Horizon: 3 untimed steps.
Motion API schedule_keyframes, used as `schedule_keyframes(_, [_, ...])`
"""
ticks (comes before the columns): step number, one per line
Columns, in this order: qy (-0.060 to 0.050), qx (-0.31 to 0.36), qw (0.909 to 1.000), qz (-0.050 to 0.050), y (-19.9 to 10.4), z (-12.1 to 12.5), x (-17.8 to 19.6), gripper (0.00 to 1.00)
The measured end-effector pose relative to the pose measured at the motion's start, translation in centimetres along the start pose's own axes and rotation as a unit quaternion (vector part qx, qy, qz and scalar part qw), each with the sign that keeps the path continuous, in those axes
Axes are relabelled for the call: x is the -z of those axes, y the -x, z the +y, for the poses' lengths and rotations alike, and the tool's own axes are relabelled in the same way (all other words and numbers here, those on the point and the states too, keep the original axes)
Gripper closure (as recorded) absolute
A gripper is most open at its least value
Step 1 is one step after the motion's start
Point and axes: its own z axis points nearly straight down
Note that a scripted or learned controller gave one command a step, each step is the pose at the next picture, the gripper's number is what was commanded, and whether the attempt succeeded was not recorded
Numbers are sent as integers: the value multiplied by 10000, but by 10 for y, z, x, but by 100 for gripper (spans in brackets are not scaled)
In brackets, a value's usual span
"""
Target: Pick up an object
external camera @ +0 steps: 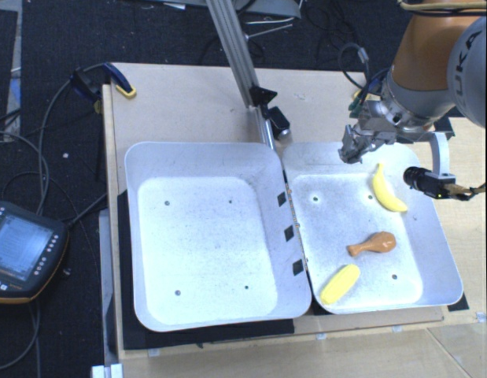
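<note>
Dark metal end effector (352,153) hovered at right white plastic bin's (432,286) 11 o'clock rim; grip state unclear. Yellow curved banana (386,190) lay at its 4 o'clock.

Two bins sit side by side on the surface (188,105), the left bin (141,172) touching the right bin (440,266) along their shared edge. In the right bin, the banana (387,192) lies toward the back right, the drumstick-shaped toy (373,245) sits nearer the front below it, and the corn-shaped piece (339,283) lies at the front left, close to the shared edge. The hand (351,153) hangs over the right bin's back rim, just left of the banana, and a slanted rail (237,46) crosses the surface behind the bins.
</note>
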Motion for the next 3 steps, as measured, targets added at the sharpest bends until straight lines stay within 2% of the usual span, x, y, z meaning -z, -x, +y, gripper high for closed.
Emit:
schedule_keyframes(1, [1,-2,10000,0,-49,-21,4,100])
schedule_keyframes(2, [-6,0,10000,-1,-93,-28,-8,100])
schedule_keyframes(3, [-2,3,10000,1,-143,-48,-2,100])
